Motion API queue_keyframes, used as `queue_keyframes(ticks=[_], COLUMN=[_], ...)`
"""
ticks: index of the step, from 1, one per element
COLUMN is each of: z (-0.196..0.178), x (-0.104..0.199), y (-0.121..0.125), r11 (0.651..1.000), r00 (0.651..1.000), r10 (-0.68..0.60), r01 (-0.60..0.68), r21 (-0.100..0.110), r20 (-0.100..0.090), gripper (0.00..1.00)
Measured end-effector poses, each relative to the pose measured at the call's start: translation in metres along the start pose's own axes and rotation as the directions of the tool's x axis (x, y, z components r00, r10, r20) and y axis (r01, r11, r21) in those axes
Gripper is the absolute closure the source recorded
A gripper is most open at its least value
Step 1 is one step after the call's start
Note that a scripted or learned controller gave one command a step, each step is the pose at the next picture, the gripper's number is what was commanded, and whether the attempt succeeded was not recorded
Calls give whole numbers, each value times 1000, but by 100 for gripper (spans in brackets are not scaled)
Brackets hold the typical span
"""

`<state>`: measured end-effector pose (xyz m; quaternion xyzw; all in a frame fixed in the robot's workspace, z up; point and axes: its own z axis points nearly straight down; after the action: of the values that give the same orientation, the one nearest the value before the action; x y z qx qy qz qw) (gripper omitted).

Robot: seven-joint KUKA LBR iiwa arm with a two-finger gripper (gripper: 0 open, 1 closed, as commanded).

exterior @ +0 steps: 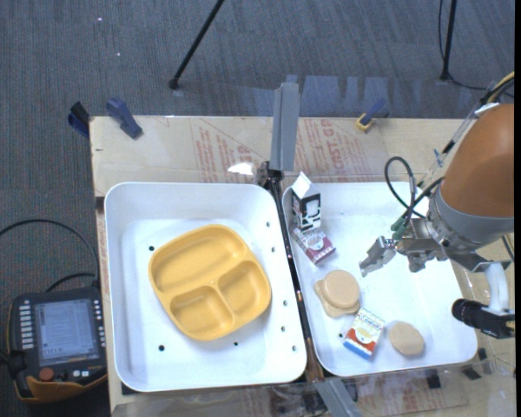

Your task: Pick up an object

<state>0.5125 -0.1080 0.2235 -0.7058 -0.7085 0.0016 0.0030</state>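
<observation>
My gripper [378,255] hangs over the middle of the right bin [365,200], reaching in from the right on the grey arm with its orange band. Just below and left of it lies a tan round bun [339,292]. A small red, white and blue box [363,334] and a second tan round piece [406,339] lie near the bin's front edge. A black-and-white carton [307,208] stands at the bin's left side with a pinkish packet [317,247] right in front of it. Nothing is seen in the gripper.
The left bin [122,233] holds a yellow divided plate [210,281]. A grey upright post [285,129] stands behind the wall between the bins. Black cables loop beside the wrist at the right bin's back right. A teach pendant [59,328] lies on the floor at left.
</observation>
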Motion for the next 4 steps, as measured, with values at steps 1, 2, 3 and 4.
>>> queue_keyframes(ticks=[1, 2, 3, 4], z=[137, 130, 130, 122], x=[8, 7, 7, 6], y=[-37, -37, -38, -38], r11=[996, 996, 996, 997], r00=[996, 996, 996, 997], r10=[-92, -86, -86, -82], r01=[92, 86, 86, 82], r21=[-1, 4, 4, 9], r20=[0, -3, -3, -5], gripper=[0, 100, 0, 100])
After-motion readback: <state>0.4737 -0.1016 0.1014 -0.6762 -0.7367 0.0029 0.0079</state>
